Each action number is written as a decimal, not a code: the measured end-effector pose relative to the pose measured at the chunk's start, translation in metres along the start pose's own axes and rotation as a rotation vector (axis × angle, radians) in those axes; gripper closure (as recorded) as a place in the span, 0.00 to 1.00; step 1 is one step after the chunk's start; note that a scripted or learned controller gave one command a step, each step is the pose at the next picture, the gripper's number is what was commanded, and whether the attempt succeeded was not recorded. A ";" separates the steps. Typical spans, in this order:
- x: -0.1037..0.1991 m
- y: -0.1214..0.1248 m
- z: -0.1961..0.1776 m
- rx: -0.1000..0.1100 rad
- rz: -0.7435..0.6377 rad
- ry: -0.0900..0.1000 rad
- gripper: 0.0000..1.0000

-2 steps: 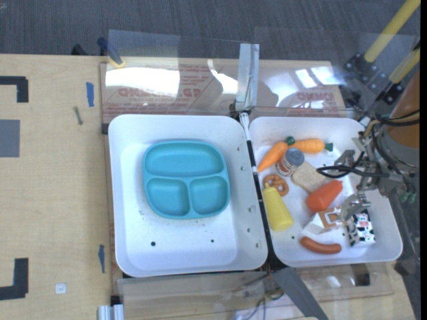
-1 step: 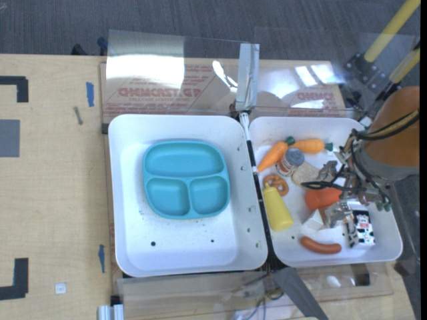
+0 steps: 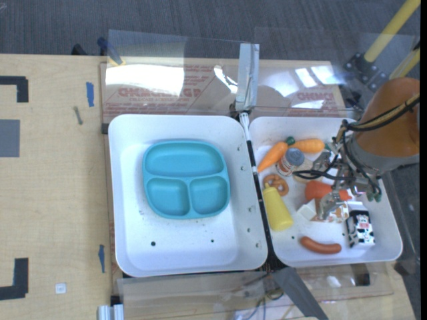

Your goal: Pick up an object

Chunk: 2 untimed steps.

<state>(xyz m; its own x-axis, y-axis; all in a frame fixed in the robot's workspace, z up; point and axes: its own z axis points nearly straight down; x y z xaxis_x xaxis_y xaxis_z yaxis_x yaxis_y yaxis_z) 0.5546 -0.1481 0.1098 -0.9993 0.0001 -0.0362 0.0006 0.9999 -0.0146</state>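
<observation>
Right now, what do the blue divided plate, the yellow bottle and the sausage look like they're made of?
The blue divided plate: likely molded plastic with a matte finish, judging by its even colour and soft rounded compartment ridges. The yellow bottle: probably smooth plastic, uniform yellow with a faint sheen. The sausage: looks like toy plastic or rubber, glossy, with a light streak along its top; the view is too small to settle which.

The arm [image 3: 393, 122] is cut off by the right edge. Part of an orange-red object [image 3: 317, 190] in the right bin [image 3: 387, 245] is covered by the gripper [image 3: 331, 193] and its cables. Whether the fingers are parted cannot be made out; a small black-and-white object [image 3: 359, 229] is too small to identify.
</observation>
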 end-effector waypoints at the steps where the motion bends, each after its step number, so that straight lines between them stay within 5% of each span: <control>1: -0.075 0.033 0.001 -0.006 0.352 -0.006 0.00; 2: -0.047 0.036 0.000 -0.011 0.374 -0.023 0.00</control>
<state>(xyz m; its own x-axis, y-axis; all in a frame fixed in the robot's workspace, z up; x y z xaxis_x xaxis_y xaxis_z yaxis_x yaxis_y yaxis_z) 0.6019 -0.1121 0.1113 -0.9290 0.3652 -0.0594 0.3650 0.9309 0.0143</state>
